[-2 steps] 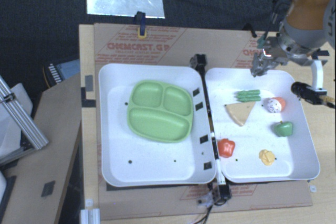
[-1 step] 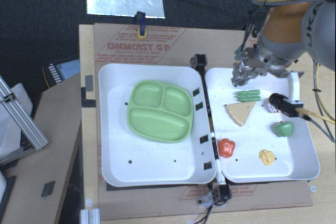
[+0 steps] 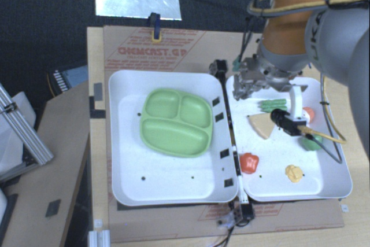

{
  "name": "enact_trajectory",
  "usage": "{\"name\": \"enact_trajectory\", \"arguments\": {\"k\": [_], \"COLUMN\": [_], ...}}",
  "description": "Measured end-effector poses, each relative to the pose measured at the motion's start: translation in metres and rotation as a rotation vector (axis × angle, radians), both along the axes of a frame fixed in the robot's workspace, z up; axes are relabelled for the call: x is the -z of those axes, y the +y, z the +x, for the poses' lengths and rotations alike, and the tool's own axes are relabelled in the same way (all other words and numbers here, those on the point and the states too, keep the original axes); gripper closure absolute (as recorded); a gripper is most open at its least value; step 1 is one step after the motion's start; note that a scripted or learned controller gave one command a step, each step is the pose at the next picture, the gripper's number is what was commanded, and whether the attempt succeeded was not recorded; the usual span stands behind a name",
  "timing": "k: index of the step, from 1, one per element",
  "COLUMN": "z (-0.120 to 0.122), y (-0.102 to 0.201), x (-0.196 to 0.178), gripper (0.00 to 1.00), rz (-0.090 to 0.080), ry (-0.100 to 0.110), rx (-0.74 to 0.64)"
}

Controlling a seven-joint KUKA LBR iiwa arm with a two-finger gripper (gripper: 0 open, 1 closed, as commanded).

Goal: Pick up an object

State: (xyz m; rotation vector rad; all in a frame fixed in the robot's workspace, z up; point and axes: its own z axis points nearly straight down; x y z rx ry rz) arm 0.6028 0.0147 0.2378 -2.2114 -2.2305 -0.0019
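My gripper [image 3: 241, 88] hangs over the far left corner of the right bin [image 3: 335, 182], beneath the orange band of the arm. Nothing shows in its grasp. Loose items lie in that bin: a green ribbed piece [image 3: 273, 104] just right of the gripper, a tan wedge [image 3: 261, 125] in front of it, a red pepper-like piece [image 3: 248, 163] near the front left, a small yellow piece [image 3: 294, 173] at the front, and an orange piece [image 3: 309, 114] and a green piece [image 3: 311, 144] partly hidden behind the arm's cabling.
The left bin [image 3: 124, 182] holds a green divided plate [image 3: 176, 122]. A black ridge with clips [image 3: 226, 124] separates the two bins. The arm's grey body [image 3: 341, 26] and yellow cable [image 3: 329, 137] hang over the right bin's far right side.
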Motion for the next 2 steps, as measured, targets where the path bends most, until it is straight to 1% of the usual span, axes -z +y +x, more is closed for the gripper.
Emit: {"name": "enact_trajectory", "arguments": {"k": [1, 2], "z": [-0.026, -0.05], "y": [0.044, 0.089], "x": [-0.002, 0.011], "gripper": [1.0, 1.0], "rz": [0.0, 0.0], "ry": [0.001, 0.002], "rx": [0.0, 0.0]}}
